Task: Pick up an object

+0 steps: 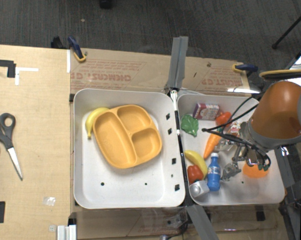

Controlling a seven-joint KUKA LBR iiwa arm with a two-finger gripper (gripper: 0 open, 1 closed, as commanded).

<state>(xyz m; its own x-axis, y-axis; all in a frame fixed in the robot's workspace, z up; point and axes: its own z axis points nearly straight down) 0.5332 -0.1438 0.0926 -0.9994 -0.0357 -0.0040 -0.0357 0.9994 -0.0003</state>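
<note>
I see the gripper low in the right bin, near its front edge, just beside the blue bottle. Nothing sits between its fingers; whether they are apart I cannot tell. The yellow divided plate lies in the left bin.

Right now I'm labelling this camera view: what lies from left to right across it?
Grey-handled scissors → yellow banana → orange divided plate → green toy vegetable → blue bottle → gripper.
</note>
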